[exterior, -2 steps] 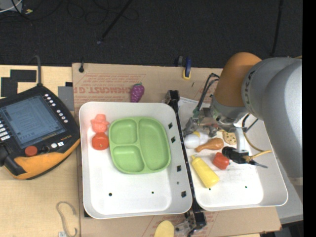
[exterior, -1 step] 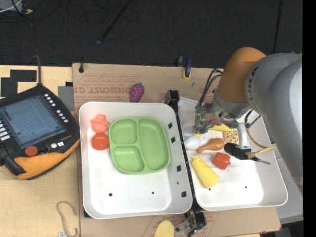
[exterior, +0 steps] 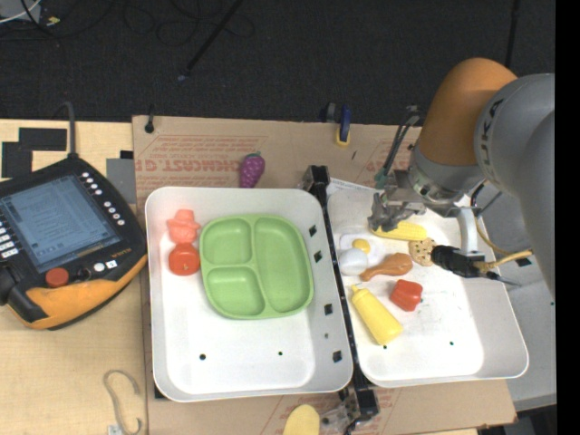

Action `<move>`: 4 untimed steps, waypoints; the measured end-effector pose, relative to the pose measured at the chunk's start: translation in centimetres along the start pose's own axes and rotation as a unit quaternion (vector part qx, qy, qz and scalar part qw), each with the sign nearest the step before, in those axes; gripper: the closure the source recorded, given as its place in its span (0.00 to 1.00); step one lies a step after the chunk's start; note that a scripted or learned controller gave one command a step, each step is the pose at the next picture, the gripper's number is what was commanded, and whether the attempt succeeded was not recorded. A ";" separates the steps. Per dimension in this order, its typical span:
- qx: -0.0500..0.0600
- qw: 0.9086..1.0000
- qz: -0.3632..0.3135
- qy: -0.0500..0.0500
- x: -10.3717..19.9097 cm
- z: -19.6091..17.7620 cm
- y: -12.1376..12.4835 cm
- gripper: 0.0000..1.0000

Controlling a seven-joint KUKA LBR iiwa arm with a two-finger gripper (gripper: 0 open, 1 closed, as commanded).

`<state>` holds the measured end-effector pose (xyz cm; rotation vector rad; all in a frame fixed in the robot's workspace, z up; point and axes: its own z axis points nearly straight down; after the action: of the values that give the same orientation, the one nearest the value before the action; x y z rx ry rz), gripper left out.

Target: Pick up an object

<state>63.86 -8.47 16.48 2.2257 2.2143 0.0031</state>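
Well to the fingers' left, a green divided plate [exterior: 256, 267] is lying in the left bin [exterior: 237, 370]. Nearer, a chicken drumstick [exterior: 388, 265] is sitting just below and left. The gripper [exterior: 391, 216] is hovering over a corn cob [exterior: 405, 231], fingers slightly spread, pinching nothing. It is looking light, stiff, slick plastic; gripping across its middle seems best.

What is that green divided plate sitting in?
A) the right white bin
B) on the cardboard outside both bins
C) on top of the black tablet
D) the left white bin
D: the green divided plate lies flat on the floor of the left white bin, beside a red tomato-like toy.
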 end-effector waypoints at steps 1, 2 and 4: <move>0.000 1.000 0.001 0.000 -0.6 -4.4 0.3 1.00; 0.001 1.000 0.001 0.000 -0.8 -6.4 0.3 1.00; 0.004 1.000 -0.004 0.001 9.2 -7.0 -1.8 1.00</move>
<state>62.14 0.70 23.44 2.2219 2.2275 -0.0025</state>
